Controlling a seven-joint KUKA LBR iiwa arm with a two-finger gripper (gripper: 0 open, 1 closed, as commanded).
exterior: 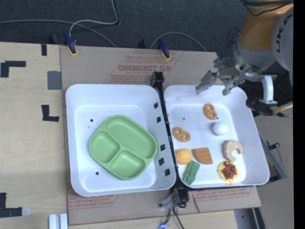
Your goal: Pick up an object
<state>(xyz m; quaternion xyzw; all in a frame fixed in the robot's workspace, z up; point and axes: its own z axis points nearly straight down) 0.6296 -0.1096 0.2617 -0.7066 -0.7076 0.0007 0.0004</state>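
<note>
Pretzel (209, 111) lies just below the spread fingers (206, 83).

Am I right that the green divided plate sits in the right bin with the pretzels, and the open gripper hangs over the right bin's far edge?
Not quite. The camera view shows the green divided plate alone in the left bin. The pretzels lie in the right bin, and the open gripper hangs over that bin's far edge.

Two white bins (76, 128) are sitting here: one green divided plate (123, 147) left; right, two pretzels (181, 134), a white ball (220, 128), orange (184, 156), cracker (202, 155), green veggie (191, 171), croissant-ish thing (232, 149), mini pizza (228, 171).
</note>
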